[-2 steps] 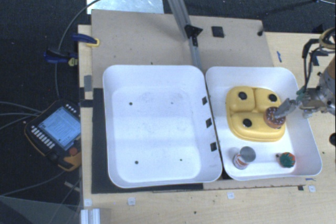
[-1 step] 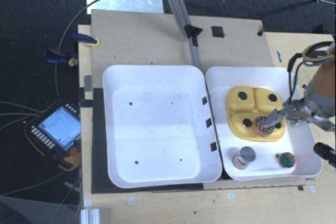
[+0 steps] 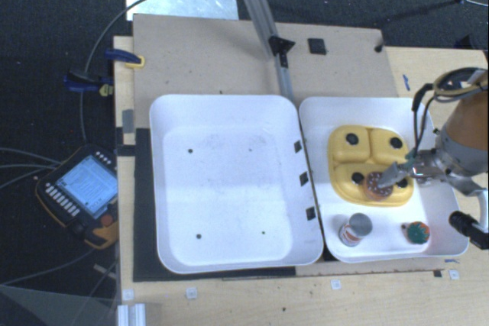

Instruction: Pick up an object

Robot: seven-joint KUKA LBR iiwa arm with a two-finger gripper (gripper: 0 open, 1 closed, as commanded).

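In the right bin point(image 3: 439, 240) a yellow block with four round black-dotted bumps point(image 3: 368, 162) lies toward the far side. The gripper point(image 3: 384, 179) is at the near right part of this block, over a small reddish-brown round object point(image 3: 375, 183); if it is clenched or released, I cannot tell. Near the front edge of the same bin stand a small grey and red can point(image 3: 354, 228) and a green ball-like object point(image 3: 416, 232). The left bin point(image 3: 160, 164) is beside it on the table point(image 3: 206, 57).
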